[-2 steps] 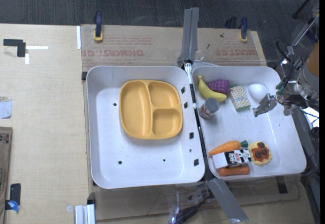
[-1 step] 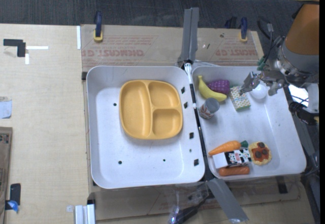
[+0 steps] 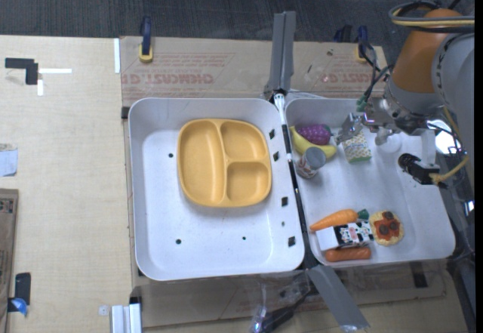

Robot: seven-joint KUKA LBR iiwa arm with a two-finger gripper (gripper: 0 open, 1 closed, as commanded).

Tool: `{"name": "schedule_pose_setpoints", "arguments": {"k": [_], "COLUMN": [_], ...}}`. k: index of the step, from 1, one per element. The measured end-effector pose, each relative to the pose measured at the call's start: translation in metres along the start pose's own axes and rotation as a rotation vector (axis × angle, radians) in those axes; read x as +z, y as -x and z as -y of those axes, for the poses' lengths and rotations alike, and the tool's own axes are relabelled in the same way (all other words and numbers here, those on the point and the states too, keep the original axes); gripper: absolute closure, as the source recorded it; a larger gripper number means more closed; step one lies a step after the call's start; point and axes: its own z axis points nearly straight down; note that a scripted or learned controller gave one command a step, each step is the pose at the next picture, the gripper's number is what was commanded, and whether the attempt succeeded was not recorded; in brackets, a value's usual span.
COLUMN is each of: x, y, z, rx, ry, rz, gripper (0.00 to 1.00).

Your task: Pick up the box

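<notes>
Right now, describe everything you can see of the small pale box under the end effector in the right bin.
The small pale speckled box looks like printed cardboard, cream with faint coloured dots. It sits in the upper part of the right white bin, slightly tilted, right of the yellow banana and apart from it. The grey end effector hangs directly over its top edge; whether it touches or grips the box cannot be told.

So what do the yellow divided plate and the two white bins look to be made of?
The yellow divided plate looks like moulded plastic with a matte finish: one even colour, soft rounded ridges between its three sections, no sharp glare. The left bin and right bin look like thin formed plastic, smooth and slightly glossy, with rounded corners and rolled rims. Painted metal cannot be ruled out.
</notes>
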Motion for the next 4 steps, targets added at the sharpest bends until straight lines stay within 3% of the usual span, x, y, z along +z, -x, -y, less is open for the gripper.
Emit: {"name": "schedule_pose_setpoints", "arguments": {"k": [1, 2, 3, 4], "x": [0.011, 0.011, 0.004, -0.004], "y": [-0.010, -0.029, -0.027, -0.025], "z": [0.018, 0.026, 0.028, 0.030], "rx": [-0.072, -0.373, -0.368, -0.363], "ry": [0.000, 0.001, -0.006, -0.011], "rz": [0.000, 0.000, -0.001, -0.001], "gripper": [0.00, 0.00, 1.00, 1.00]}}
